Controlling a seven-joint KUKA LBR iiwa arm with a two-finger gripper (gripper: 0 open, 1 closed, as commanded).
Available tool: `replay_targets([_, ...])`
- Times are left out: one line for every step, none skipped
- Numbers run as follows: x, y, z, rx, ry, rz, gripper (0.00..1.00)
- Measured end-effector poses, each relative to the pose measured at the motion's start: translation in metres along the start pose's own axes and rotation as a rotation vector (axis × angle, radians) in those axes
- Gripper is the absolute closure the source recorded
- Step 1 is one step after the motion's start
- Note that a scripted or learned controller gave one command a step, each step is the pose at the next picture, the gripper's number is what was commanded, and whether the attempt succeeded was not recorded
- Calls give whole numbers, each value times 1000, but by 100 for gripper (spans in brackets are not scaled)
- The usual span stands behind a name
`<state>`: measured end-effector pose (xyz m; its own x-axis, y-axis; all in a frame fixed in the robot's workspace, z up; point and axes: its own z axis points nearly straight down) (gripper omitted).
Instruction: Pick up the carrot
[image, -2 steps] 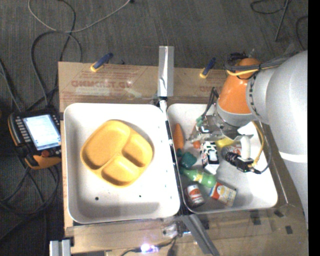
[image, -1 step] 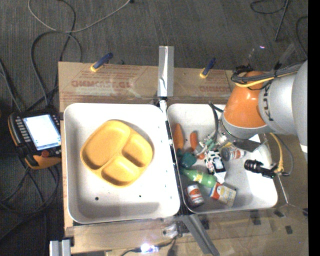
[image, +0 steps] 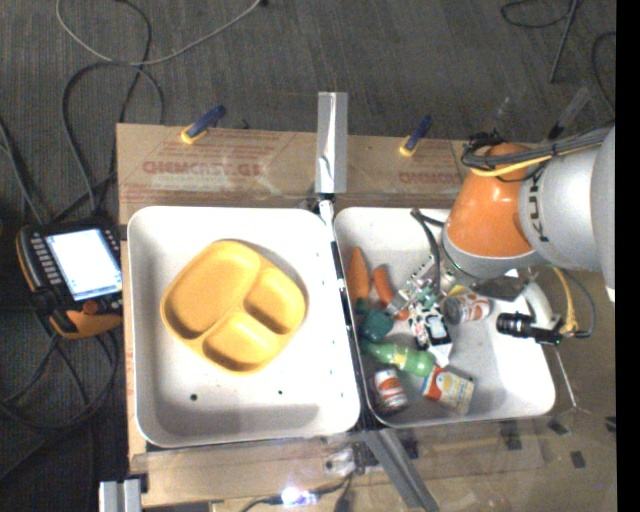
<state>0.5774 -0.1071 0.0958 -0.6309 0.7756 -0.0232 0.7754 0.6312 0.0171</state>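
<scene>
The carrot (image: 358, 273) lies in the right bin (image: 500, 405), close against that bin's left wall, long axis running up and down the camera view, resting on the bin floor. Just to its right lies a second, shorter orange piece (image: 381, 284), tilted, nearly touching it. Below both sits a dark green item (image: 375, 323), and below that a green bottle with a yellow and red end (image: 405, 357). Near the bin's front edge are a small can (image: 389, 389) and a tilted yellow-labelled container (image: 451, 388), just beside each other. The gripper (image: 425, 300) is over the middle of the right bin, to the right of the carrot and apart from it, among small mixed clutter; whether it is released or clenched cannot be told, and nothing is visibly gripped. The arm (image: 500, 215) enters from the right, its orange band above the bin's upper right part. The left bin (image: 150, 400) holds a yellow divided tray (image: 235, 305), set at an angle. A handheld screen unit (image: 70, 265) lies on the floor left of the bench.
</scene>
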Motion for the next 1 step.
replay_targets([76, 36, -89, 19, 22, 138, 100])
